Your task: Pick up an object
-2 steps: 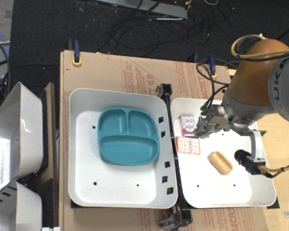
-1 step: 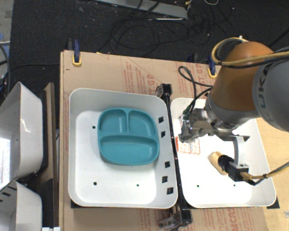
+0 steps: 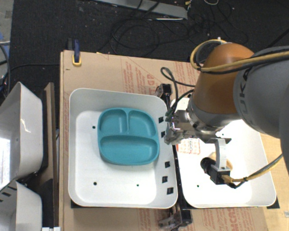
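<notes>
So from the camera view, the teal plate (image 3: 129, 137) is lying flat in the left bin (image 3: 115, 184), a bit above the middle and pushed toward that bin's right wall. The gripper (image 3: 175, 132) sits just to the right of it, about over the seam where the two bins meet. It's really close to the plate's right edge, but I honestly can't tell if they touch. The big grey and orange arm (image 3: 264, 91) covers the business end from above, so I can't tell if the gripper is open or closed, and nothing shows as held. The plate is a rounded rectangle with three compartments, two small ones along the far side and one wide one along the near side. It's all one teal color and looks clean. In the right bin (image 3: 248, 189) there's a small white card (image 3: 189, 147) with red print, half tucked under the wrist. Both bins sit on a cardboard sheet (image 3: 132, 74) with a blue and yellow clamp (image 3: 77, 57) at its far left corner. There are cables (image 3: 135, 30) on the dark floor behind, and white tubs (image 3: 15, 133) off to the left.
</notes>
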You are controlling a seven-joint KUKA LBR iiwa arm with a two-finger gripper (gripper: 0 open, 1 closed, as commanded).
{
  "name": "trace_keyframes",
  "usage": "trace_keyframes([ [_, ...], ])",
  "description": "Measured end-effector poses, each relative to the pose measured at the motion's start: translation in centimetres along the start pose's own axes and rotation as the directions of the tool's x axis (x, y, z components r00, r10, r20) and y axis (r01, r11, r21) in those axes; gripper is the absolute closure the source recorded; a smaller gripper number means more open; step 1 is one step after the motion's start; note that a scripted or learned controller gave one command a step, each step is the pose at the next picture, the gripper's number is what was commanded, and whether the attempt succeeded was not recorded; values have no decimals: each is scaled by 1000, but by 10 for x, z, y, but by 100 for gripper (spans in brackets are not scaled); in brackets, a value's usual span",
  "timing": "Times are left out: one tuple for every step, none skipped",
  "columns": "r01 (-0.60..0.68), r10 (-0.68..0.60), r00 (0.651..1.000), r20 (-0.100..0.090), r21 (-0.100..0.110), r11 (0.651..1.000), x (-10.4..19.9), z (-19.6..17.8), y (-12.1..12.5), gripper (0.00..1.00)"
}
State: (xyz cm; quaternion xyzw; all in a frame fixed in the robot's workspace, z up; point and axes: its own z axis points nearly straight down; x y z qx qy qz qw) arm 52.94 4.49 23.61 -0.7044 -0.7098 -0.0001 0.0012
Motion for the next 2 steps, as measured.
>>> trace_keyframes([
  [1,-1,1000,0,2,1000,54,12,-7,100],
  [-5,5,1000,2,0,1000,51,11,-7,0],
])
